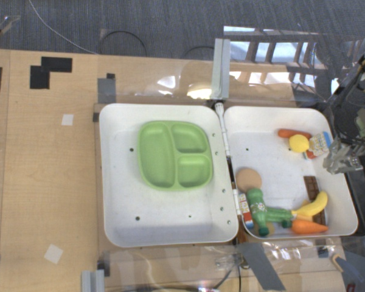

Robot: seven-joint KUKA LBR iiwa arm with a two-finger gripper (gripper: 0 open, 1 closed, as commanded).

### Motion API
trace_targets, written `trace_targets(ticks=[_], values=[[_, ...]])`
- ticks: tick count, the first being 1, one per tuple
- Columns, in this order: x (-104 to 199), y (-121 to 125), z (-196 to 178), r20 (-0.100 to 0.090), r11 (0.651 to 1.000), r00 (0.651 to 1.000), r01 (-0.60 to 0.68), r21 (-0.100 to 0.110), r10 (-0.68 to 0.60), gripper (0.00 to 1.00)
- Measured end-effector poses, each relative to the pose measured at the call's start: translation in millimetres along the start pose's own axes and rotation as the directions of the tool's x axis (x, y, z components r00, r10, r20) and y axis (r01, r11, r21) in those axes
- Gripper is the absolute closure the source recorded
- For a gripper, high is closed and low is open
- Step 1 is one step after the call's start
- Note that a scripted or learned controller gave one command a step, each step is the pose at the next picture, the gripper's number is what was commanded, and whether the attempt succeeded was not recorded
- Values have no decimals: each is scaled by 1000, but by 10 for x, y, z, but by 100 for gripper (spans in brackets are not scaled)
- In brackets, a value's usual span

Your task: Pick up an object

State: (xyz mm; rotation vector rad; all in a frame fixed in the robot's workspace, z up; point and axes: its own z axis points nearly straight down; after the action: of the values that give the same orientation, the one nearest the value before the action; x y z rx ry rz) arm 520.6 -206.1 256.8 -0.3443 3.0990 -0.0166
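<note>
While the end effector hovers, toys fill the right bin.

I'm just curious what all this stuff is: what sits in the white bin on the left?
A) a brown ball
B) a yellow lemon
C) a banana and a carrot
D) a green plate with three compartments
D: the green divided plate lies alone in the left bin, while the banana, carrot, brown ball and lemon all lie in the right bin.
</note>
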Motion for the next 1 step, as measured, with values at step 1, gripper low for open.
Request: trace_targets(ticks=[1], values=[[23,12,66,-11,1000,1000,-1,-8,1,0]])
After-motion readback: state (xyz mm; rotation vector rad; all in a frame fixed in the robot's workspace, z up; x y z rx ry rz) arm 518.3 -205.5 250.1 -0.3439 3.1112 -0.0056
